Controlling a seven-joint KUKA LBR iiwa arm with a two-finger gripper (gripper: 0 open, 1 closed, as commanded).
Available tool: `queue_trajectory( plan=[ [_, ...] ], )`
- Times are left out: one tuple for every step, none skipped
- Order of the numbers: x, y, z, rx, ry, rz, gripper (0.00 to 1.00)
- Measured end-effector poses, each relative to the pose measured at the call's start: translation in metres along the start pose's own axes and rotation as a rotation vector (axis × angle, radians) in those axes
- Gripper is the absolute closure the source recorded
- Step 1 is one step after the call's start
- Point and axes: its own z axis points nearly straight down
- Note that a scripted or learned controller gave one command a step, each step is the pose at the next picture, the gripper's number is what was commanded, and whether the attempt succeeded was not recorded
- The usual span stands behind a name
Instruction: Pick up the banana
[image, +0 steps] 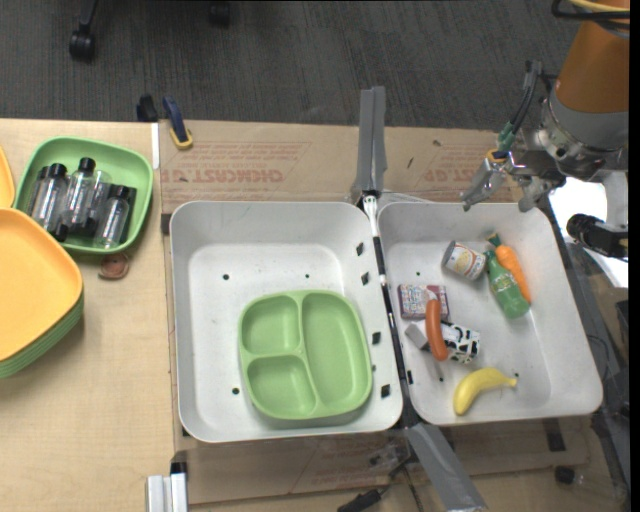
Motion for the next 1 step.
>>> queue_trajectory(
  plan=[
    [-0.0006, 0.0002, -0.0079, 0.002, -0.001, -0.001, 1.00]
  ],
)
